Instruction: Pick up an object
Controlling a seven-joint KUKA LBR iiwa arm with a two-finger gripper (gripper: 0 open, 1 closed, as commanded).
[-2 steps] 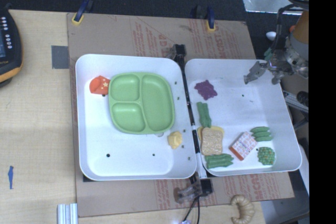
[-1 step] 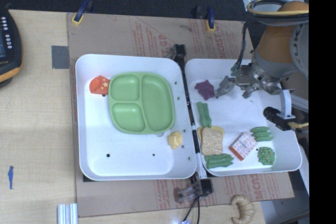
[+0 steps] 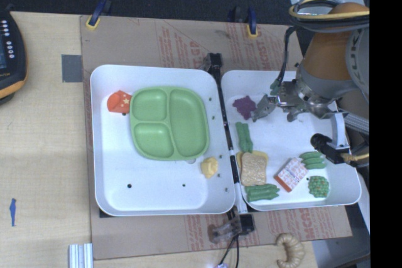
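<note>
The end effector [image 3: 262,107] hovered over the right shallow white bin [image 3: 352,198], holding nothing; its opening could not be judged. The small purple soft toy [image 3: 244,105] lay just left of it.

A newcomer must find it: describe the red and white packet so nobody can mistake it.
Look at the right bin, toward its near edge. The red and white packet lies tilted between the tan slice of bread and the round green broccoli. It alone there has red and white print.

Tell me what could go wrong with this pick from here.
The gripper sits right beside the purple toy, so it might nudge it away rather than catch it. The green toy and the bin's left wall lie close by, so a descent could hit either.
</note>
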